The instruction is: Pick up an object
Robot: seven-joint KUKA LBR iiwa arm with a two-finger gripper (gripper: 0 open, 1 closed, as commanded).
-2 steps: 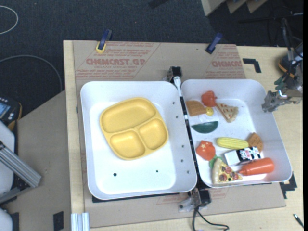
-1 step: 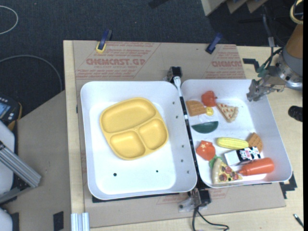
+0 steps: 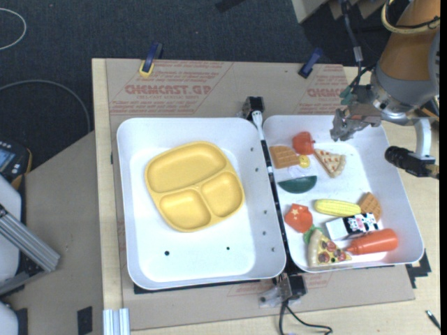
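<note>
- Hovering over the far corner of the right bin (image 3: pixel 408 208), the claw (image 3: pixel 342 132) has nothing visible between its tips; from this slant I cannot tell how far apart they stand.
- Judging by that, the pick is not yet done: every toy lies on the bin floor, and the whole lift is left to do.
- Closest to the claw are a red tomato (image 3: pixel 303 142) just to its left and a pizza slice (image 3: pixel 331 162) just below it; either looks the likely target, though I cannot tell which.
- Farther toward the near edge lie a corn cob (image 3: pixel 337 206), a second pizza piece (image 3: pixel 323 248) and an orange-red bottle (image 3: pixel 371 242).
- Well to the claw's left, the other bin (image 3: pixel 133 187) holds a yellow divided tray (image 3: pixel 193 185).
- Readable writing: the brown board (image 3: pixel 105 117) under the bins is printed "CHEMCAST GP" in red, repeated faintly behind the claw; a small black-and-white carton (image 3: pixel 354 225) bears marks too small to read.
</note>
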